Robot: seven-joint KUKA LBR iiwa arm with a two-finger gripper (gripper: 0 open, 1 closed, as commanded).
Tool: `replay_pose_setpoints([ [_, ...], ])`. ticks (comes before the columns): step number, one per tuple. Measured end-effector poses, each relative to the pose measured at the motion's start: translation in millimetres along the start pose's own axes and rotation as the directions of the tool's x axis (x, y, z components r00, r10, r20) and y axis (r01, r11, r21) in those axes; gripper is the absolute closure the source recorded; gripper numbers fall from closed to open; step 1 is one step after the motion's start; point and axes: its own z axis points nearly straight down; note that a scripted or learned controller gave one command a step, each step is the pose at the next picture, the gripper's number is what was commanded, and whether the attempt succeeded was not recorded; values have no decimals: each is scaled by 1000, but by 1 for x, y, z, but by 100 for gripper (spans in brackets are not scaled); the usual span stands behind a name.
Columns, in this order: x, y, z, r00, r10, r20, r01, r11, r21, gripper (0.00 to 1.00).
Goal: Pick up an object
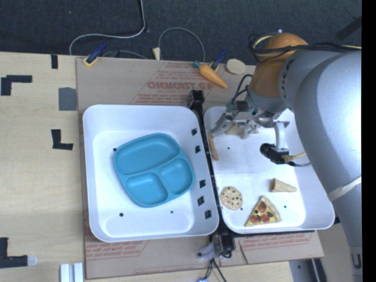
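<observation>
your pickable stuff sits in the right bin: pizza slice, cookie, a wedge. the tool hangs low at that bin's far left corner, can't tell its state. blue tray fills the left bin.

Cookie, pizza slice, pale wedge, lying flat in right bin

Dark carpet floor, pale wooden bench, cardboard sheet, possibly taped markers
</observation>
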Motion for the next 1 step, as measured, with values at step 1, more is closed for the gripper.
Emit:
replay_pose_setpoints([
  [1, 2, 0, -1, 1000, 1, 1, -1, 1000, -1, 0],
])
